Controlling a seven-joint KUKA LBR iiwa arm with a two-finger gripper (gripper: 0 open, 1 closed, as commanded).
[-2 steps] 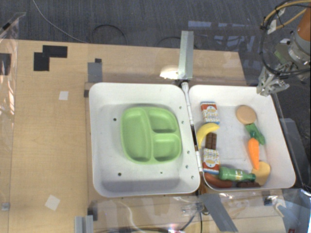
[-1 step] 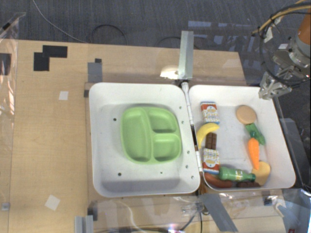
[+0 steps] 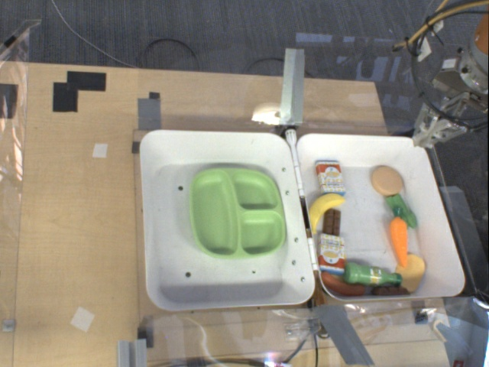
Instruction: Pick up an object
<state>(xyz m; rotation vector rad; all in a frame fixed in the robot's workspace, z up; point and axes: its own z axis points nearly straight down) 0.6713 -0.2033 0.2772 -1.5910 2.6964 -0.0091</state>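
Objects (image 3: 399, 239) for picking are lying in the right bin (image 3: 363, 220), all of them below and to the left of the claw (image 3: 437, 127) in the camera view. The claw is hanging over the far right corner of that bin, at its rim, with nothing seen clamped in it; whether it is apart or together cannot be told from this angle.

The cookie (image 3: 387, 180) is sitting nearest the claw, below it and slightly left. Further from the claw in the same line, a green leafy piece (image 3: 402, 209) is touching the top of a carrot (image 3: 399, 241), and a pale yellow fruit (image 3: 413, 267) is resting just beyond the carrot's tip.

Well to the claw's left, along the bin's left wall, a red and white packet (image 3: 329, 178) is lying first, then a banana (image 3: 325, 205), a brown chocolate bar (image 3: 331, 222) and a second packet (image 3: 331, 252), each touching the next. Farthest from the claw, at the near wall, a green bottle (image 3: 371, 274) is lying on its side against a dark red sausage (image 3: 342, 284).

The left bin (image 3: 157, 228) is sitting well apart from the claw and is holding a green divided plate (image 3: 235, 211).
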